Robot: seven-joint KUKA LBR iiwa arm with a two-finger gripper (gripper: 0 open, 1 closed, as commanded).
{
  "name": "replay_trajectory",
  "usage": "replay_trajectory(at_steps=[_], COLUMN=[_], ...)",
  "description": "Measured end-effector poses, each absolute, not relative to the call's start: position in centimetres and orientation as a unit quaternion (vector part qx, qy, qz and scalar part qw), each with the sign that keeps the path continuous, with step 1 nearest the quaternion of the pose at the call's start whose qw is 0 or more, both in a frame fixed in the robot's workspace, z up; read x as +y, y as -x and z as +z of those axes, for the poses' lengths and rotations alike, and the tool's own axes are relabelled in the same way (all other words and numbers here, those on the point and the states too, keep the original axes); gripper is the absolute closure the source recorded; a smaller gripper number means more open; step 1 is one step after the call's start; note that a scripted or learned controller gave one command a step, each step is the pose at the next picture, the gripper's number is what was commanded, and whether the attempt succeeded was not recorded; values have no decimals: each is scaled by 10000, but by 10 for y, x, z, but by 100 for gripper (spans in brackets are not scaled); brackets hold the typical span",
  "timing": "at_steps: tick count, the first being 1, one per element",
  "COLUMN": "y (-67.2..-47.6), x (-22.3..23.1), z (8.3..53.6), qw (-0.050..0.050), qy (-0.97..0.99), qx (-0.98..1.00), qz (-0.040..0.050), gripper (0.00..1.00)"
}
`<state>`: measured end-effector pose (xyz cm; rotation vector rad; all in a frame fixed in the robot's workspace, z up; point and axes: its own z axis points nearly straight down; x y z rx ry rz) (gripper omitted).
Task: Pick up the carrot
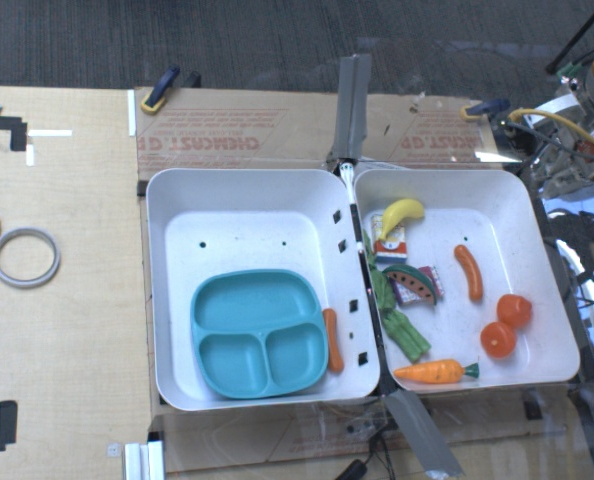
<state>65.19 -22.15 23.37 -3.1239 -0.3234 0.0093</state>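
We are seeing the carrot [435, 372] lying flat near the front wall of the right bin [537, 230] — green tip pointing right, two tomatoes [504, 325] just beyond it. The pincer's state we cannot tell.

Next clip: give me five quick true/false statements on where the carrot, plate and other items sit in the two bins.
1. The orange carrot with a green top lies in the right white bin. True.
2. The teal divided plastic plate sits in the right bin. False: it is in the left white bin.
3. The yellow banana lies at the right bin's near edge. False: it is toward the far side.
4. Two orange-red round tomatoes sit right of the carrot. True.
5. The carrot rests on the plate. False: it lies on the bin floor.
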Motion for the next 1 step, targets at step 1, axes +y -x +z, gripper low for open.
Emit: replay_trajectory(at_steps=[1], y=[-652], x=[-221], z=[241], qw=[6], qy=[9944], qx=[-1056], qz=[48], gripper=[100])
